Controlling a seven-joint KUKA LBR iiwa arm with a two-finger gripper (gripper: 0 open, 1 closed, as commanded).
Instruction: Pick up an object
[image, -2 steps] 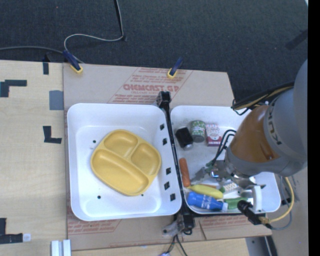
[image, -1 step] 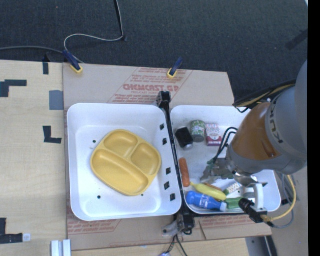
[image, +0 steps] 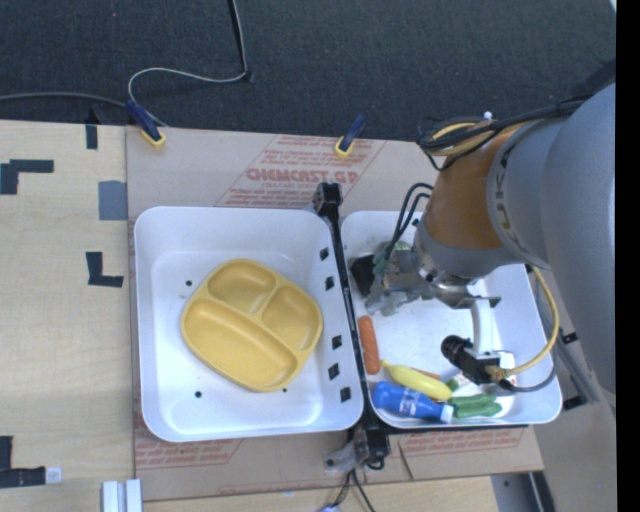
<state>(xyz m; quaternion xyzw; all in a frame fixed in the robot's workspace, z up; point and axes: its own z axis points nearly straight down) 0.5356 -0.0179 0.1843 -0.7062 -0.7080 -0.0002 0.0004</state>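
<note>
Tool (image: 385, 285): low in right bin (image: 520, 300), grip state unclear to me
Carrot (image: 369, 344): lying just below it
Progress: nothing lifted yet, I'd say

Grey rounded arm (image: 570, 190), orange wrist band (image: 465, 200), black and yellow cables

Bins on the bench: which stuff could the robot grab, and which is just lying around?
Could grab: yellow plate, orange carrot, yellow banana, blue tube, green pepper.

Just lying around: yellow clamps, black cable, cardboard sheet.
</note>
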